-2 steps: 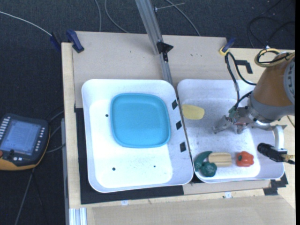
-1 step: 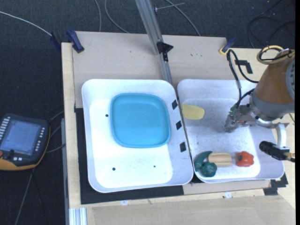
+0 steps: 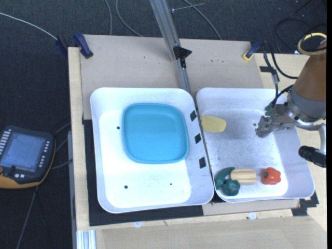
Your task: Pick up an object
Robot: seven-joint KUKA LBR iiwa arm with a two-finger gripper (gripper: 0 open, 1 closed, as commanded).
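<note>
Arm reaches in from the right; pincer [image 3: 263, 128] hangs over the right bin [image 3: 244, 100] near its right wall, w/ nothing seen between the fingers; can't tell how far apart they are. Yellow piece [image 3: 213, 124] lies at the bin's left side, well apart from it. Along the near edge: green item [image 3: 226, 181], tan block [image 3: 244, 176] touching it, red item [image 3: 270, 176] just beside. Left bin [image 3: 104, 134] holds a blue plate [image 3: 155, 133].

Lab: teach pendant [image 3: 23, 157], floor cables [image 3: 104, 4]
</note>
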